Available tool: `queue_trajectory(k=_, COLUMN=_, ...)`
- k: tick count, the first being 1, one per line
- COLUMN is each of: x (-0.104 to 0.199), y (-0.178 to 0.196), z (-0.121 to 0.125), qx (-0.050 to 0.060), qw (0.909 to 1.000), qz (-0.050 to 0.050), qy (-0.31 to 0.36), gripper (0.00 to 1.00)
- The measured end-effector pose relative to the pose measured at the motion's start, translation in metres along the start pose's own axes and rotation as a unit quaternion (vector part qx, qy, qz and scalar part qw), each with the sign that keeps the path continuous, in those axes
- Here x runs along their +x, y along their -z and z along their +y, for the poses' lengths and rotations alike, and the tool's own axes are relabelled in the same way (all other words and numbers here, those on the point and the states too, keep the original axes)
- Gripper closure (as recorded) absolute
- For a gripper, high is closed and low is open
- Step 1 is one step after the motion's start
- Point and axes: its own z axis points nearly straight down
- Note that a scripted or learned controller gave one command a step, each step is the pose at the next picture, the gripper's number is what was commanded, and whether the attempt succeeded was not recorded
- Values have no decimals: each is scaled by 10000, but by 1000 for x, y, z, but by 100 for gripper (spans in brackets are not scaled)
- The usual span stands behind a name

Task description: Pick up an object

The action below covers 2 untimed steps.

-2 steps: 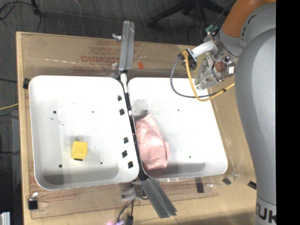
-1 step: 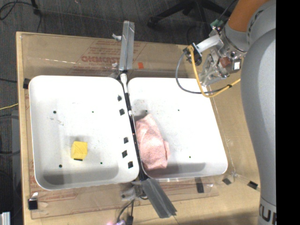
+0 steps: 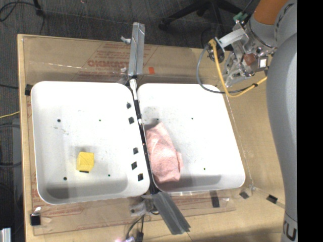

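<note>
**Arm parked high, two candidates waiting in the bins**

Dark carpet and chair legs frame the top of the shot, and below them sits the wooden bench (image 3: 60, 54) with its two white bins side by side. Up at the far corner of the right bin (image 3: 212, 135) hangs the gripper (image 3: 241, 67), wrapped in yellow cabling, sitting over the bench edge beyond the bin's rim and not over its floor. Whether it is clenched or released, I cannot tell; the tip is a tangle of metal and cable from this angle.

Nothing looks to be in its grasp. Nearest pick: the pink cloth (image 3: 162, 153), crumpled well below and to the left of the gripper, pressed against the divider (image 3: 135, 130) between the bins (awkward spot, that wall could crowd one side of a grasp). Further off still, beyond the divider, the yellow block (image 3: 85, 162) lies alone on the left bin (image 3: 50, 110) floor, open on all sides.

By my read the pick has not begun; the arm looks staged clear so the camera sees both bins.
</note>
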Motion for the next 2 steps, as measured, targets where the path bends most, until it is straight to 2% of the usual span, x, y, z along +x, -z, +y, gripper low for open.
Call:
queue_trajectory(k=1, x=-2, y=-76, z=-2, qx=0, qw=9997, qz=-16, qy=234, gripper=100)
queue_trajectory(k=2, x=-55, y=47, z=-28, qx=-9, qw=9991, qz=2, qy=425, gripper=100)
